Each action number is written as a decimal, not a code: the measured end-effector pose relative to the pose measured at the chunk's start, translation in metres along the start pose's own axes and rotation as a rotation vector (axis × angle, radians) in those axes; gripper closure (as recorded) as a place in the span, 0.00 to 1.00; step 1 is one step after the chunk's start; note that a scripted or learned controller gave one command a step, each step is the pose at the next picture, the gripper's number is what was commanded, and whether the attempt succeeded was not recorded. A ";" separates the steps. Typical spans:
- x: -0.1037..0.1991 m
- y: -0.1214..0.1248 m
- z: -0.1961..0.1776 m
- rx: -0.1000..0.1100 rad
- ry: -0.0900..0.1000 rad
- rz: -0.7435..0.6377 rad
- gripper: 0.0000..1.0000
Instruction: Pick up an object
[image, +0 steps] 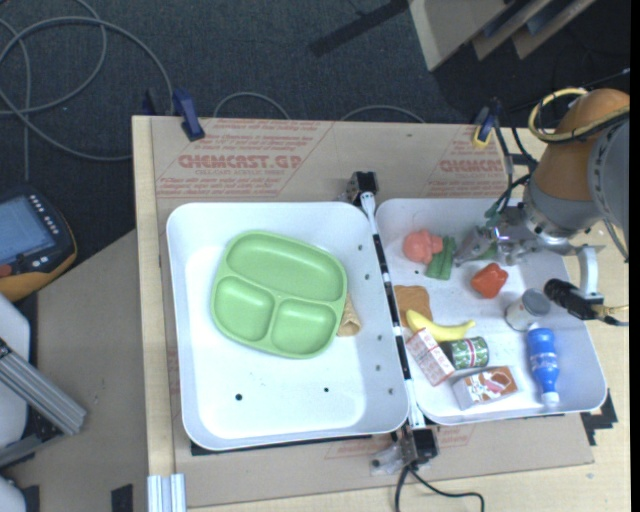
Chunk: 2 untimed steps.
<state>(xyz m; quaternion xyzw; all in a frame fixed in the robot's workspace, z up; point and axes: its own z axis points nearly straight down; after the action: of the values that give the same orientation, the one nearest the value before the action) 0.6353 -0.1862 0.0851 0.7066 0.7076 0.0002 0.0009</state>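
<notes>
Claw (487, 243) low in right bin (590, 385), near its back; can't tell how far open or whether it grips anything. Red pepper (489, 280) just below it, green pepper (441, 260) and pink lump (422, 244) to its left. Green tray (280, 293) in left bin (260, 410).

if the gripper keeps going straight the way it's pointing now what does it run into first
Probably the green item. The gripper points toward the view's left over the right bin, and that item lies just ahead, with the pink lump beyond. Its height above them is unclear.
</notes>
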 end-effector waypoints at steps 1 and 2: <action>0.009 -0.049 0.001 0.003 0.002 0.001 0.00; 0.069 0.032 0.000 0.001 0.002 0.000 0.00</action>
<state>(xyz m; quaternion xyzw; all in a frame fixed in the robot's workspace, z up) 0.6670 -0.1167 0.0850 0.7065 0.7077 0.0007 -0.0001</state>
